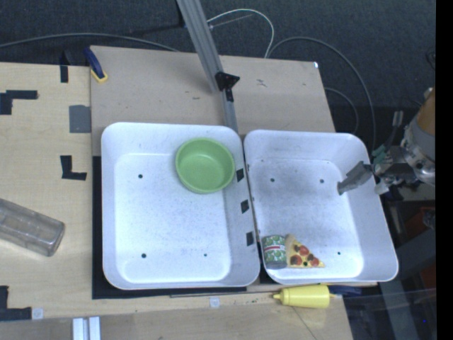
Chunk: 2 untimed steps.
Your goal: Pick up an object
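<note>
Two white bins sit side by side on the bench, and the count is short. In the left bin (124, 211) there is one thing: a green bowl (205, 165), upright, mouth open to the camera, up near the back right corner and close to the wall shared with its neighbour. In the right bin (357, 257) there are two small things, both tucked into the front left corner and touching each other: a small green-and-white packet (274, 250) and, just to its right, a pizza slice toy (306, 257), yellow with red spots. The packet carries printing on its face, but it is too small and blurred to read, so no brand comes through. No other writing shows on anything.

Outside the bins, one yellow squeeze bottle (306, 297) lies on its side just in front of the right bin's front rim. One clear plastic cup (28, 227) lies tipped over on the bench well to the left. One blue-and-yellow clamp (95, 65) sits at the back left of the board.

The gripper (352, 180) hangs over the right bin's right side, near the rim, well apart from the packet and the toy. A grey finger slants down and to the left; whether the fingers are apart or together cannot be told. Nothing shows between them.
</note>
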Motion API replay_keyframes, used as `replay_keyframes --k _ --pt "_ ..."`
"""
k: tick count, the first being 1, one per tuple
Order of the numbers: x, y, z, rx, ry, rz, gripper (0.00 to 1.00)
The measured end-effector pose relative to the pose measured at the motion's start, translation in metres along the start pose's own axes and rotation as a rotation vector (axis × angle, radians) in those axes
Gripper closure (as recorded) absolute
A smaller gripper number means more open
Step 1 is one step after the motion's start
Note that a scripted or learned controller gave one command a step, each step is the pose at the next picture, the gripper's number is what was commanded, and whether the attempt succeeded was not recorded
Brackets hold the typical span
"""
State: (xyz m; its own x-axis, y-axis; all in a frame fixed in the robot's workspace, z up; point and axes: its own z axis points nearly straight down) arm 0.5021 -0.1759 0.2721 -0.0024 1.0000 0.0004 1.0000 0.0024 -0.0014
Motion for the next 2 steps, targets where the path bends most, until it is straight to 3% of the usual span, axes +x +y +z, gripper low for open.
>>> replay_keyframes --k 1,2 --pt "0.000 0.000 0.000 0.000 0.000 0.000 0.00" --pt "0.005 -0.008 0.047 0.005 0.001 0.002 0.00"
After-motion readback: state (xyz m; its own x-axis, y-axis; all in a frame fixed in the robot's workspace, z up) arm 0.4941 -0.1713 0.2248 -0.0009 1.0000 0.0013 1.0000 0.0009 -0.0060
